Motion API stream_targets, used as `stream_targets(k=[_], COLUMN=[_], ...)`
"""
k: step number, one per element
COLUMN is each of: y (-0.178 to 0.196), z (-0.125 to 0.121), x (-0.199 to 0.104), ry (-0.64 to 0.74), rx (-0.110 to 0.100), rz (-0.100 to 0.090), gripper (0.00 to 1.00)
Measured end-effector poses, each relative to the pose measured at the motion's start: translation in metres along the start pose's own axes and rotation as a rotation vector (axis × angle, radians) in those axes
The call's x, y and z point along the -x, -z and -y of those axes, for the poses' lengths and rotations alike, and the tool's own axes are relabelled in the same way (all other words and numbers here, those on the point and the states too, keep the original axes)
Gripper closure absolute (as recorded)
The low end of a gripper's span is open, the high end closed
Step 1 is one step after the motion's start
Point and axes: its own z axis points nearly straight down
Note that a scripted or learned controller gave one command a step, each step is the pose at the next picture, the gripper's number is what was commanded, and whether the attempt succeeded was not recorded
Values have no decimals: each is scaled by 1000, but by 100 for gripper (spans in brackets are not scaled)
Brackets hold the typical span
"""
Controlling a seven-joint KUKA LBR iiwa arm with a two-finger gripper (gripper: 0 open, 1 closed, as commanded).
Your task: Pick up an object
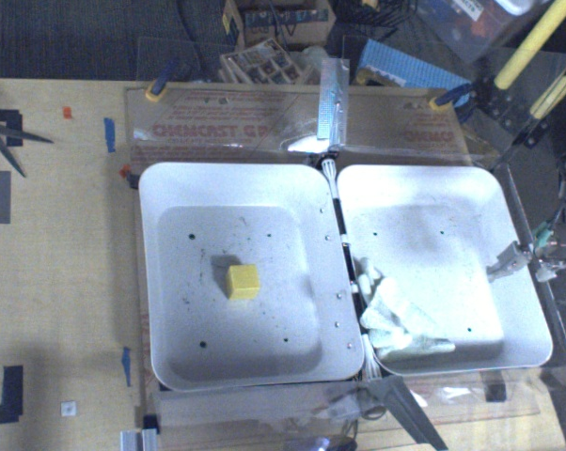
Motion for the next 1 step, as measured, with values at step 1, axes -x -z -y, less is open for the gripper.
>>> stream_targets(k=[1], y=[0], z=[0], x=[0], ry=[0], rx=[0], rz=[0], gripper=[0])
